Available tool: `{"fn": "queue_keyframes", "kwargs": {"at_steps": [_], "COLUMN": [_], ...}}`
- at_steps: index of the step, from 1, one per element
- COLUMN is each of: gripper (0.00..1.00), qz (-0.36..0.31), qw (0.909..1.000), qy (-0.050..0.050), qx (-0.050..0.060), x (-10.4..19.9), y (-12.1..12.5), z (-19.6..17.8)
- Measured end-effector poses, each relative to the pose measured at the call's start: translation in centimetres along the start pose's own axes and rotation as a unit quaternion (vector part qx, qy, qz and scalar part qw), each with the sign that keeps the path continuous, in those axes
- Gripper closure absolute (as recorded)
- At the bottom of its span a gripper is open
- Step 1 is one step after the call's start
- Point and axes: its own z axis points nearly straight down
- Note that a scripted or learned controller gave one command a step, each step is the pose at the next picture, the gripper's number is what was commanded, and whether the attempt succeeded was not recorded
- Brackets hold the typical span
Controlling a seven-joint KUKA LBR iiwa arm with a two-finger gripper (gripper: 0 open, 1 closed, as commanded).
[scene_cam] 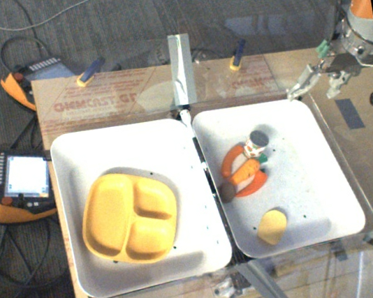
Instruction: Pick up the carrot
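The carrot [248, 168] lies in the right bin [325, 213], among a small pile of toys near the bin's middle. The gripper [314, 84] hangs above the bin's far right corner, jaws spread apart, grasping nothing.

"CHEMCAST GT" on the cardboard sheet [104, 98]

One fixed camera looks down at a slant from above the worktop [128, 94], taking in both bins [86, 267] together.
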Motion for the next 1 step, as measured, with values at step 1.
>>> {"fn": "queue_keyframes", "kwargs": {"at_steps": [1], "gripper": [0.00], "qz": [0.062], "qw": [0.9981], "qy": [0.000], "qx": [0.001], "x": [1.06], "y": [-10.29], "z": [8.80]}}
